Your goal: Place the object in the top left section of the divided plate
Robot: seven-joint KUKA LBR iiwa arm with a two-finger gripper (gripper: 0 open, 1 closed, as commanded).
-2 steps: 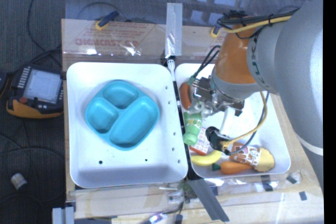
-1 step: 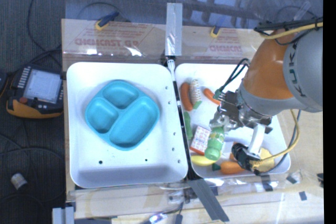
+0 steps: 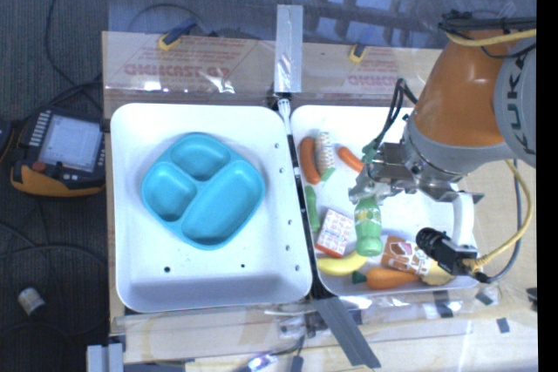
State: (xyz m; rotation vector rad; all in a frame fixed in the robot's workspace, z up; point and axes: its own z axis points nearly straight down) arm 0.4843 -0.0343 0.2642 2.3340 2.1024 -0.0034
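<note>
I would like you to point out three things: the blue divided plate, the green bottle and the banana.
blue divided plate (image 3: 218, 205): camera view, floor of its largest section.
green bottle (image 3: 369, 229): camera view, middle of its body.
banana (image 3: 340, 265): camera view, middle of its curve.

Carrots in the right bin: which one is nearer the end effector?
The small carrot at the bin's far side, just left of the end effector. The other carrot lies at the near edge, past the green bottle.
</note>
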